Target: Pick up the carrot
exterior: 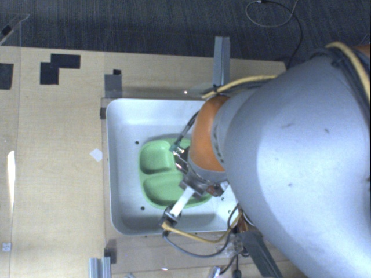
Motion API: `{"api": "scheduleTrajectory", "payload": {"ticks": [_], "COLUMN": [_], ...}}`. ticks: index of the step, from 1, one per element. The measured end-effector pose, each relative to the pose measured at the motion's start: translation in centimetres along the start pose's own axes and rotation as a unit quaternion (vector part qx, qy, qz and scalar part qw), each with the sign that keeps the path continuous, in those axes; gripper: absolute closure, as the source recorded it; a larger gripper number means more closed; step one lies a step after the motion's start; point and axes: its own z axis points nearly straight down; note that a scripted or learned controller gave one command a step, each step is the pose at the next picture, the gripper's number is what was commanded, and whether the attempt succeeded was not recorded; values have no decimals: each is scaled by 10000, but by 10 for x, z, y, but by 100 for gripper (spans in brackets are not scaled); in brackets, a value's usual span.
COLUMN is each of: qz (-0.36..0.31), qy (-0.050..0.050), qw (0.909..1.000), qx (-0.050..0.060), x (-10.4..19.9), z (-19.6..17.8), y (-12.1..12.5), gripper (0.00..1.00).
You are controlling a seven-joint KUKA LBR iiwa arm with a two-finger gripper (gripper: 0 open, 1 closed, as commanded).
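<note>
The arm [290, 155] reaches over the bin [124, 155], its wrist above a green tray [155, 169]. Carrot unseen; whether the jaws are released or clenched, I cannot tell.

Readable text: we find none anywhere on the bench [52, 155], the bin [124, 155] or the arm [301, 149].
Black marks on the bench top: we see plain black blocks [58, 67] near the far left edge, stepped shapes with no letters or digits in them.
White mark on the bench: we see a small pale diamond [95, 154] left of the bin, too small for us to read.
</note>
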Motion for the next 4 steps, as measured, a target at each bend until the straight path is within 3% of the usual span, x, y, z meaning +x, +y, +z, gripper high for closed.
{"api": "scheduleTrajectory", "payload": {"ticks": [1,2,3,4], "qz": [1588,2257,3286,1222], "qy": [-10,2,21,-22], "qw": [9873,9742,9445,9925], "qx": [-6,-9,-34,-21], "x": [24,67,60,16], "z": [-85,-88,-255,-247], "y": [86,19,1,39], "gripper": [100,100,100,100]}}
